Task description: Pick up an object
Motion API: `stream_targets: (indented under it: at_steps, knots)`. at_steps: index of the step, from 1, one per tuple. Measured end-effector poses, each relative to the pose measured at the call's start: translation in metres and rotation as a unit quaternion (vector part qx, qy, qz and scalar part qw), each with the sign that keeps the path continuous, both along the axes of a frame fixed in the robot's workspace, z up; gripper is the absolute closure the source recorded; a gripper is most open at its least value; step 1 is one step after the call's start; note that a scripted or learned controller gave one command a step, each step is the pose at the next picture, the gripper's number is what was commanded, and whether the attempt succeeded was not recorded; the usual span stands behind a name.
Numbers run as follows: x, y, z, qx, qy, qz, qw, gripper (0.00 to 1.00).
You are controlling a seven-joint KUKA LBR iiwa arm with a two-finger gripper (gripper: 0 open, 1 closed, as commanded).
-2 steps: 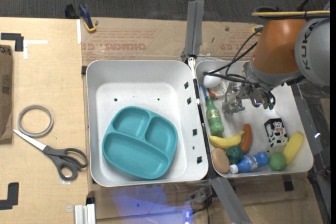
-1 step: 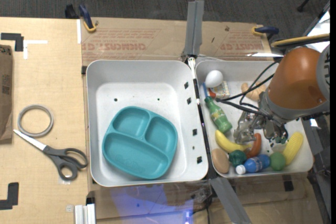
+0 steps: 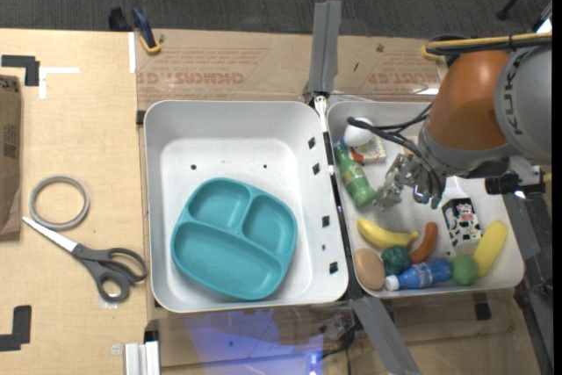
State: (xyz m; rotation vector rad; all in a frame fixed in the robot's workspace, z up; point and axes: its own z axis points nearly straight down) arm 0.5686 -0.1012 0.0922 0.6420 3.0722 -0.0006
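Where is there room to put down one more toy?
The left bin has bare floor behind the teal divided plate, up to its back wall. The right bin is crowded: green bottle, banana, sausage and more toys, with the gripper above them.

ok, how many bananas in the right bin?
2. One banana lies mid-bin, just below the gripper. The other banana lies near the right bin far-right wall, beside the cow figure. More could be hidden under the arm.
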Motion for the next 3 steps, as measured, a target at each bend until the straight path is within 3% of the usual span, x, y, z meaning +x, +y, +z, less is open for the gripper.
stream_targets:
  at_steps: [1,2,3]
  knots:
    - [-0.091,-0.012,0.000,0.0003,0.001,0.034,0.9994,0.00]
    - [-0.043,-0.001,0.000,0.0002,0.000,-0.001,1.0000,0.00]
    - [0.066,-0.006,0.001,-0.0001,0.000,-0.088,0.9961,0.00]
